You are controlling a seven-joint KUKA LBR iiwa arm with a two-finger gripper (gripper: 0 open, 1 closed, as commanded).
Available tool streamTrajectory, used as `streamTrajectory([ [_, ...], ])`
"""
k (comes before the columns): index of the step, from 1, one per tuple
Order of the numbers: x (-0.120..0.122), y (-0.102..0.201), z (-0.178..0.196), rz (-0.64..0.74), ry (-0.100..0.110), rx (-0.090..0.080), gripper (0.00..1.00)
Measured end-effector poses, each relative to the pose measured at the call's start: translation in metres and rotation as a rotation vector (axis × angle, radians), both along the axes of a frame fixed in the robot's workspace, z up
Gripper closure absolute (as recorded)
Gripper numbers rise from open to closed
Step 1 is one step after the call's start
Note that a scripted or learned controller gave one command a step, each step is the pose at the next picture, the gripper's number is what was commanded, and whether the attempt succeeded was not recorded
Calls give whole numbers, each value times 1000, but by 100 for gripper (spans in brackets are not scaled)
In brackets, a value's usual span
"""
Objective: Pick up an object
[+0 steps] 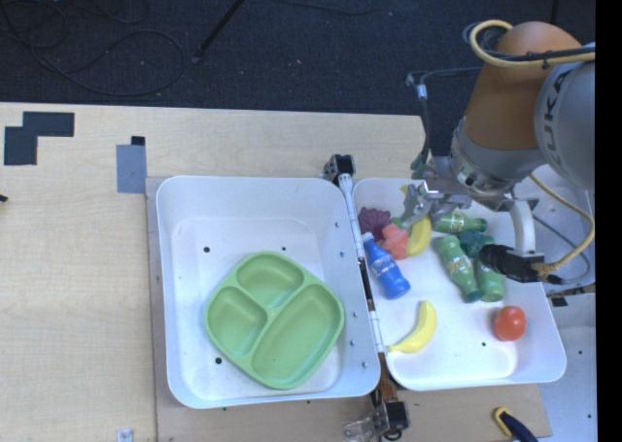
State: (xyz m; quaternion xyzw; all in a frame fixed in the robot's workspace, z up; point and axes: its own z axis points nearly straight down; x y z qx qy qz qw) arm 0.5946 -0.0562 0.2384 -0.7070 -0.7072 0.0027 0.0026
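**Crowded corner makes a clean pick doubtful**

The fingers [420, 199] hang over the far part of the right bin [544, 362], spread a little apart with nothing between them. Just beneath them lie a small yellow piece [420, 235] and a pink toy [395, 240], touching each other, with a purple toy [373, 220] beside them and a blue bottle [386, 268] just in front. To the right lie green bottles [462, 260], packed together.

The main risk, as I judge it, is the crowding: a descent here could land on two items at once, or push one aside so the fingers shut on air. The rounded yellow piece may also squirt out under pressure. The bin's dividing wall is near, so a shoved toy could wedge against it.

Easier targets lie well apart from the pile: a banana [416, 328] and a red ball [508, 323] nearer the front. The left bin [175, 236] holds a green divided plate [275, 320] on the tabletop [68, 285] side.
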Motion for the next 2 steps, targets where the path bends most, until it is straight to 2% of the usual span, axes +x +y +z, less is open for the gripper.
streamTrajectory([
  [1, -20, -18, -11, 0, 1, 0, 100],
  [2, -24, -29, -10, 0, 0, 0, 100],
])
